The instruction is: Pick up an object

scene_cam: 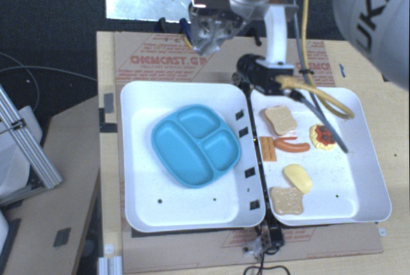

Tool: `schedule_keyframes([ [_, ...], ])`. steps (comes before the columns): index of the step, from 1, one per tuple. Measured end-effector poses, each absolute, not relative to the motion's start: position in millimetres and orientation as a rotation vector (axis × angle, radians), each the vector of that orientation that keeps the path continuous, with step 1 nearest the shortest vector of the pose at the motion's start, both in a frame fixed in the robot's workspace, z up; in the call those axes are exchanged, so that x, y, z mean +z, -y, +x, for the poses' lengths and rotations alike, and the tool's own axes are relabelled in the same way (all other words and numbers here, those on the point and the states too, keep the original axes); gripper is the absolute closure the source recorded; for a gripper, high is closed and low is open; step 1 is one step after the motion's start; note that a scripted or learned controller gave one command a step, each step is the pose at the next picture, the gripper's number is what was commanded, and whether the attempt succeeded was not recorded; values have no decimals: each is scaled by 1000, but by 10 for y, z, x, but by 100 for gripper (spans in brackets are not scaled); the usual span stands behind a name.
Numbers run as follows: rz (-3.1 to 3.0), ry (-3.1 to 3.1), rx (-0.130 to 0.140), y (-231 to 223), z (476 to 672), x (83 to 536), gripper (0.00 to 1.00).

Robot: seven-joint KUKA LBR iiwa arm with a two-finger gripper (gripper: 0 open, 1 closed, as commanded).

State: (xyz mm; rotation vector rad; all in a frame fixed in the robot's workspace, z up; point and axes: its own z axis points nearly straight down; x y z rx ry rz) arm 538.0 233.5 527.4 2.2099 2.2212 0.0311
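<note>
Nothing has been picked up yet, as far as I can see. The hand (pixel 208 36) hangs high over the back edge of the bench (pixel 77 139), above the cardboard sheet (pixel 160 59) and behind the left bin (pixel 138 203), and I cannot tell how it is set, since its lower end is a blur of metal against the cardboard. No object is carried beneath it. So the whole job seems to lie ahead: choose a thing, come down on it, close and lift.

All the loose things lie in the right bin (pixel 375 203). Near the back is a slice of toast (pixel 280 120); just in front of it lies a sausage (pixel 291 146), with a small orange waffle-like strip (pixel 268 149) beside it against the dividing wall. To the right sits a round pizza piece (pixel 322 136) with red topping. Further forward are a pale yellow lump (pixel 298 177), perhaps a potato or lemon, and a second slice of toast (pixel 286 200) touching it.

The left bin holds a blue divided plate (pixel 195 145), lying flat and broad, probably hard to pinch.

A yellow hose (pixel 327 97) and a dark rod (pixel 327 126) slant across the back of the right bin, over the pizza piece, and may hinder a descent there. The food pieces are low and close together, so a grasp could slip or nudge a neighbour.
</note>
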Motion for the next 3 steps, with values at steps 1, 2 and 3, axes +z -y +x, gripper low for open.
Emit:
schedule_keyframes([
  [1, 2216, -2232, -8, -2347, 4843, 4620, 100],
  [2, 2207, -2234, 7, -2346, 4869, 4763, 100],
  [3, 2200, -2241, 11, -2347, 4874, 4872, 100],
])
